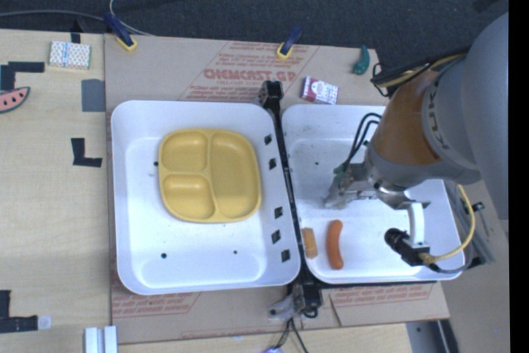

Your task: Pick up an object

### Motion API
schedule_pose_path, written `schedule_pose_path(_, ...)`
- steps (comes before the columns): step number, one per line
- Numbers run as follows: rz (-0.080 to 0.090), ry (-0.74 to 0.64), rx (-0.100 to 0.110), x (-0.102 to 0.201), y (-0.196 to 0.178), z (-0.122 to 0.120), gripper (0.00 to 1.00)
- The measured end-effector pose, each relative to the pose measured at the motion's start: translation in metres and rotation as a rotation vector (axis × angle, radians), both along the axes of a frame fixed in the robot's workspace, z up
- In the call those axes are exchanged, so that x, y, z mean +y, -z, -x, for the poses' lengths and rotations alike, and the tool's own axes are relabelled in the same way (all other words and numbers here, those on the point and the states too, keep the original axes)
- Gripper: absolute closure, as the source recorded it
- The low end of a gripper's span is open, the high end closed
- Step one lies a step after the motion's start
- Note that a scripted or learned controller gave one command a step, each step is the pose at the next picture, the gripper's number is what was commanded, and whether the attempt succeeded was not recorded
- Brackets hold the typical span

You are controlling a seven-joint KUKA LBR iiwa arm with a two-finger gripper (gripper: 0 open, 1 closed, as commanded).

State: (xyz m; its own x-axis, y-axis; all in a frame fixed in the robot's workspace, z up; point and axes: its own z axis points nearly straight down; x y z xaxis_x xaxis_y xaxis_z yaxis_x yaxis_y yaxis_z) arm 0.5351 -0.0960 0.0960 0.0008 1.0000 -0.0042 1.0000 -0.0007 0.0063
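In the right bin (314, 132) lie an orange-red sausage (335, 244) and, to its left, a small tan piece (309, 242), both near the front wall. My gripper (339, 194) hangs over the middle of that bin, just behind the sausage, under the grey arm with its orange band (405, 124). A yellow divided plate (209, 175) rests in the left bin (132, 178). I see nothing between the gripper's tips.
A black divider with clips (279, 169) runs between the bins. A small red-and-white packet (318, 90) lies on the cardboard behind the right bin. Yellow clamps (289, 48) and a green clip (362, 59) sit at the cardboard's far edge. Cables hang off the wrist (426, 248).
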Motion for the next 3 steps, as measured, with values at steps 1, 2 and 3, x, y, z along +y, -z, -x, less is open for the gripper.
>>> schedule_pose_path(1, 0.0, 0.0, 0.0, 0.0001, 0.0001, 0.0001, 0.0)
schedule_pose_path(2, -0.002, -0.001, 0.001, 0.0008, -0.009, 0.0, 1.0)
schedule_pose_path(3, -0.002, -0.001, 0.001, 0.0008, -0.0089, 0.0001, 0.0)
